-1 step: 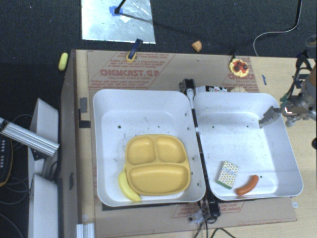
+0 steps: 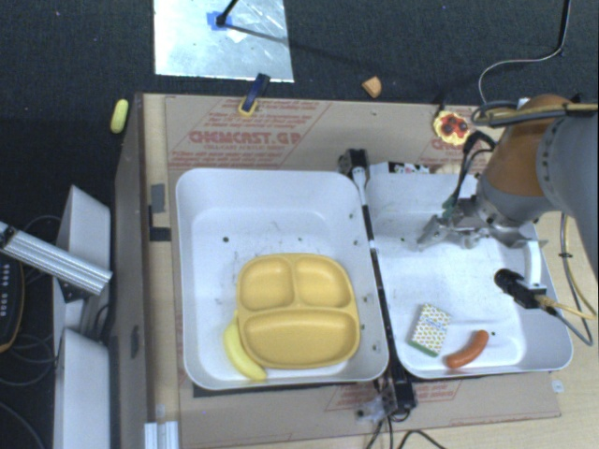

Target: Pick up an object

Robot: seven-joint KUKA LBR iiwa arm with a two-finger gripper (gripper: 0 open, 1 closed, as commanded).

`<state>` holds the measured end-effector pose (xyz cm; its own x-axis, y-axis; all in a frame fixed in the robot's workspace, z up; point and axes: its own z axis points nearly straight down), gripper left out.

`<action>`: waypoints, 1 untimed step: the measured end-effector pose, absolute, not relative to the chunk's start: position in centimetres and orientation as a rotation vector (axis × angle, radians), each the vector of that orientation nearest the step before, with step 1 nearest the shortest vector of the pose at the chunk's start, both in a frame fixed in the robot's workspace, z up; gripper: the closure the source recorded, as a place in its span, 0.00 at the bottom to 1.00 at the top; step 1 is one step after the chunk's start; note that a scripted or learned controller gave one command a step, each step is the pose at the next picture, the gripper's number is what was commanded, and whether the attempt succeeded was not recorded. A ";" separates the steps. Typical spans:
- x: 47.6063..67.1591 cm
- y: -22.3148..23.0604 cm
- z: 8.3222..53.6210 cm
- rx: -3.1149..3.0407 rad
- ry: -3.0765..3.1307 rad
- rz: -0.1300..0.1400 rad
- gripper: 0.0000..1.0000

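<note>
My gripper [image 2: 453,231] hangs low over the upper part of the right bin [image 2: 409,279], on the grey arm that comes in from the right. Nothing shows in its grasp. A small patterned green and white box [image 2: 430,329] lies near that bin's front edge, well below the gripper. An orange sausage-shaped toy [image 2: 466,349] lies just to the right of the box. In the left bin [image 2: 271,183] sits a yellow divided plate [image 2: 298,307], and a yellow banana [image 2: 241,354] lies against its lower left side.
A black divider [image 2: 371,251] runs between the two bins. Small items lie outside on the cardboard and floor: a red and yellow round piece [image 2: 451,126], a tan bit [image 2: 372,86] and a yellow piece [image 2: 119,115].
</note>
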<state>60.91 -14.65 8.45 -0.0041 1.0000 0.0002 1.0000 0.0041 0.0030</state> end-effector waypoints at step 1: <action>67.0 -17.2 16.6 2.211 2.223 0.004 0.00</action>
<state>66.99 -17.22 16.60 -0.0053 1.0000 -0.0022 1.0000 0.0053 0.0062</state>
